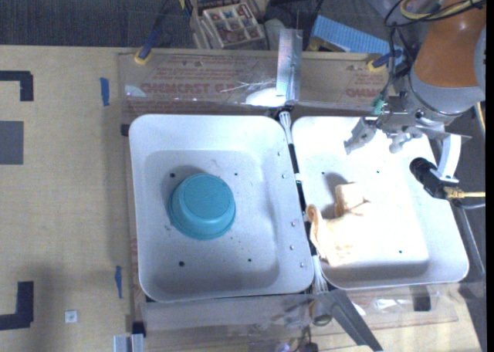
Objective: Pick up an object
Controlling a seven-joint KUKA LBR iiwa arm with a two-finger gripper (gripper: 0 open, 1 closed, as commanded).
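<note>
**Desk inventory: two bins, one arm, gripper over the right bin**

We record the following items.

1. Left bin [147, 150], white and shallow. It holds one teal bowl [202, 205], upside down, resting left of the bin's centre and clear of every wall.

2. Right bin [440, 254], white and shallow, touching the left bin along a shared central edge. It holds a pale tan object [347, 200] near its left-centre (its shape is washed out by glare, so we cannot name it more closely), and beside it a flatter tan piece [333, 241] lying along the bin's left wall toward the near corner.

3. Arm [451, 49], grey with an orange band, entering from the upper right.

4. Gripper [384, 136], above the far part of the right bin. Its two fingers stand spread apart with nothing between them. It sits well apart from the tan object, toward the far right of it.

5. Cardboard strip [201, 84] along the far edge of the bins, with printed lettering.
</note>
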